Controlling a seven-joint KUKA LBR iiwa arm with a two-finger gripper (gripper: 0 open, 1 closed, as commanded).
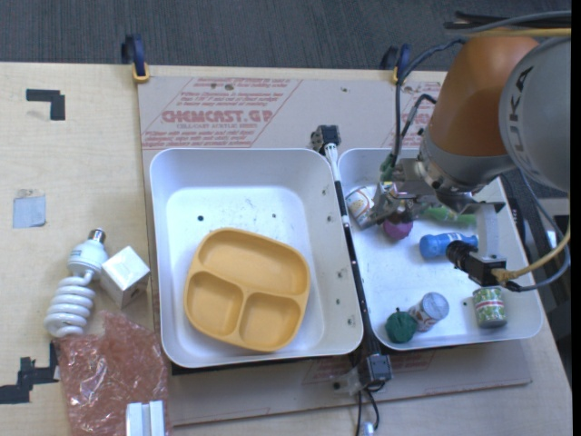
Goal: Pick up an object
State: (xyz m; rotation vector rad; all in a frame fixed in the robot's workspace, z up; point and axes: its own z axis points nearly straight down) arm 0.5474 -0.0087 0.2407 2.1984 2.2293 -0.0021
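- Lying in the right bin (508, 330), the purple ball (397, 229) sits near the far left corner, just under the gripper (397, 209).
- If the jaws are open or closed, I cannot tell.
- Beside it are a tin (360, 205) at left and a blue bottle (445, 243) at right.
- A yellow tray (245, 289) fills the left bin (172, 243).

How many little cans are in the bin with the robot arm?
3. One can lies at the bin's left wall, one lies near the front, one stands at the front right corner. The arm may hide more.
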